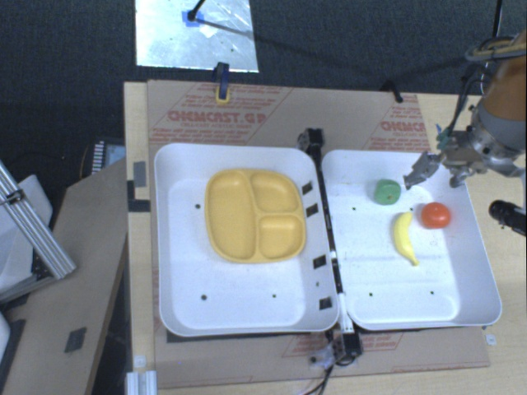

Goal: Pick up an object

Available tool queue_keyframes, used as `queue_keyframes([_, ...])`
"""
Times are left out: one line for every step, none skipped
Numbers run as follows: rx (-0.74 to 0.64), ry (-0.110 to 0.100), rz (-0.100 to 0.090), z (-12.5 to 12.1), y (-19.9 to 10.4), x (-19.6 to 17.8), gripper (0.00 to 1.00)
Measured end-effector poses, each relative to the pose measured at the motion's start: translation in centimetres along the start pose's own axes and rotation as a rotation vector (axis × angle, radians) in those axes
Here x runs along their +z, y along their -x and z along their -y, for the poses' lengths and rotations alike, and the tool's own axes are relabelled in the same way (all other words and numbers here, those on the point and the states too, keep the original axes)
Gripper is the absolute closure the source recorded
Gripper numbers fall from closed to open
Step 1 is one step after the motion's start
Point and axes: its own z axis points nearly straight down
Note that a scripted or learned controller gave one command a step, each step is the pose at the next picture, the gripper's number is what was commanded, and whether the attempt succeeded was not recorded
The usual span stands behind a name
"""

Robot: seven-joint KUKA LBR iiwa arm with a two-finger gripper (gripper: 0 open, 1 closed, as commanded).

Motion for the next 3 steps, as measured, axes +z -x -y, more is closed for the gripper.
queue_keyframes([-0.003, 0.012, 0.002, -0.2, 0.0, -0.8, 0.0])
queue_keyframes([0.0, 0.008, 0.001, 0.0, 0.3, 5.4, 0.0])
queue_keyframes([0.0, 0.01, 0.001, 0.0, -0.2, 11.6, 0.0])
